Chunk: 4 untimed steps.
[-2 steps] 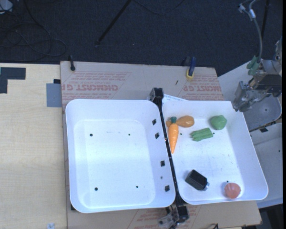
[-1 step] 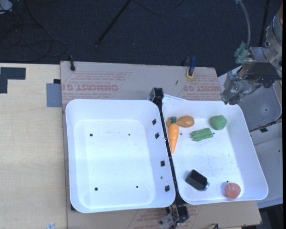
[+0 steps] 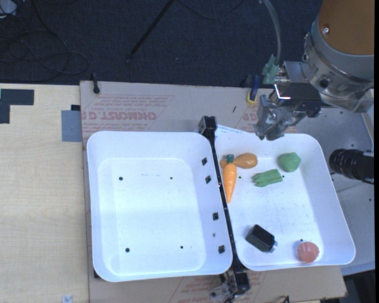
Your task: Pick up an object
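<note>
White plastic frames everything here: two shallow bins side by side, and all the candidates lie in the right bin (image 3: 331, 188). We see the gripper (image 3: 271, 128) hanging above that bin's far rim, up and away from the objects, with nothing between it and the floor of the bin. Whether it is released or clenched we cannot tell; the tip is a dark blur from this angle. We judge the task barely begun: nothing is lifted, nothing is touched, and the whole descent, closing and raising are left.

The nearest things to the gripper are the round green piece (image 3: 289, 161) and the oblong green vegetable (image 3: 267, 178) just beside it. The oblong one lies flat with its long axis running roughly across the bin, tilted slightly, its right end a little farther from us. The orange carrot (image 3: 229, 182) lies against the divider between the bins, its long axis running along that divider, leafy top pointing to the far side and tip toward us. An orange-brown piece (image 3: 245, 161) rests near the carrot's top. Well apart, near the front wall, lie a black block (image 3: 261, 238) and a pinkish ball (image 3: 307, 252)
</note>
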### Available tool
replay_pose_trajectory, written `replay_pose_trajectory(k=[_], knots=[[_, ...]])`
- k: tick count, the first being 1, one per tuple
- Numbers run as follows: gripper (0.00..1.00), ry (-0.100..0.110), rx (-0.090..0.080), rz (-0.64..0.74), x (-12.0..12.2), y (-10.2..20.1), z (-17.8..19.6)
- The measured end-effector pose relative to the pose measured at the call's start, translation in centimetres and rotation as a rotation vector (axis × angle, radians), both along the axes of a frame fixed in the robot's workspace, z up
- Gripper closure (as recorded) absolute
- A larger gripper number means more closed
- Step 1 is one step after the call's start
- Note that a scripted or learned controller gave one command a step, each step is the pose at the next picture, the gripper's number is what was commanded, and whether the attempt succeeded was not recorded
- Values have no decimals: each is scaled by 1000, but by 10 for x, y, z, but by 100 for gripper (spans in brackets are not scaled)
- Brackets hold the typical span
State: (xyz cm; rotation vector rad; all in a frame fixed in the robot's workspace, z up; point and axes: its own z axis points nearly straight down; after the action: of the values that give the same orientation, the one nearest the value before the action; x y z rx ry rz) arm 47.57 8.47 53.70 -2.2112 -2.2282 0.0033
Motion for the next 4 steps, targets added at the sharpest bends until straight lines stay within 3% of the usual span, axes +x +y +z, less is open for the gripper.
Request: replay_pose_trajectory(k=[1, 2, 3, 4], knots=[[100, 4, -1, 0, -1, 73, -18], [100, 0, 0, 0, 7, 141, 1], [100, 2, -4, -8, 93, 160, -12], [100, 7, -4, -3, 8, 159, -44]])
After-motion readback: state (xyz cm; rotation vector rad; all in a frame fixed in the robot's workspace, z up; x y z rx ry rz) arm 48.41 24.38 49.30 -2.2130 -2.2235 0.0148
